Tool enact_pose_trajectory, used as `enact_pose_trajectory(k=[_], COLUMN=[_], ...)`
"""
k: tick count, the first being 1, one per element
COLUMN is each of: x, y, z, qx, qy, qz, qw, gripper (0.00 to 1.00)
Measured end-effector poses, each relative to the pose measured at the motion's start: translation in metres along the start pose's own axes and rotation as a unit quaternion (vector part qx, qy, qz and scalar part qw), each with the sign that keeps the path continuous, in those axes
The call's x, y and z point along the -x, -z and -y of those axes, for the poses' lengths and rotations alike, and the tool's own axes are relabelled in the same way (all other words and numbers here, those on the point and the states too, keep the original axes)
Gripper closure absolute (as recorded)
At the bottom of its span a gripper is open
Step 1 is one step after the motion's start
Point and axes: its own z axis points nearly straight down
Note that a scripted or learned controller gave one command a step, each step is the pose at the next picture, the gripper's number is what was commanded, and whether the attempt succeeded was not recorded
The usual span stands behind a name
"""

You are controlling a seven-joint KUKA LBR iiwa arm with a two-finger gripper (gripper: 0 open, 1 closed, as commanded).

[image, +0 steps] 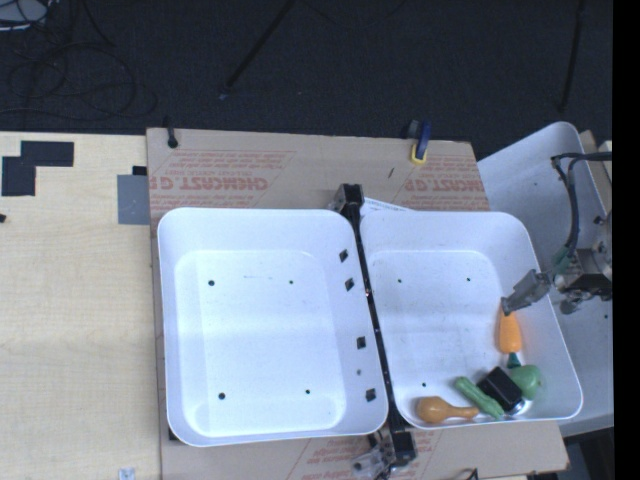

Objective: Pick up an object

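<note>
A yellow-and-blue clamp (pixel 419 141) grips the far edge of the printed cardboard sheet (pixel 300 173).

Dark floor (pixel 300 48) w/ cables behind; light wood bench (pixel 70 318) left (grey patches); printed cardboard sheet (pixel 300 173) under bins.

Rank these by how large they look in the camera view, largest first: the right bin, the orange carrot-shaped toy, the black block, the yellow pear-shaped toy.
1. Right bin
2. Yellow pear-shaped toy
3. and 4. Orange carrot-shaped toy and black block: they look about alike, so I leave them unranked.
</note>
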Motion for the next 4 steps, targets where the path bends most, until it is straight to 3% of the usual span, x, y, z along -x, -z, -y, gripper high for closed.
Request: enact_pose_trajectory(k=[1, 2, 3, 4], x=[-0.045, 0.04, 0.037, 0.035], y=[0.167, 0.226, 0.258, 0.265], z=[0.003, -0.093, -0.164, -0.162], qx=[0.009, 0.005, 0.003, -0.002], qy=[0.003, -0.001, 0.002, 0.004], qz=[0.001, 0.003, 0.002, 0.0], qw=[1.0, 1.0, 1.0, 1.0], gripper=[0.0, 0.0, 0.0, 1.0])
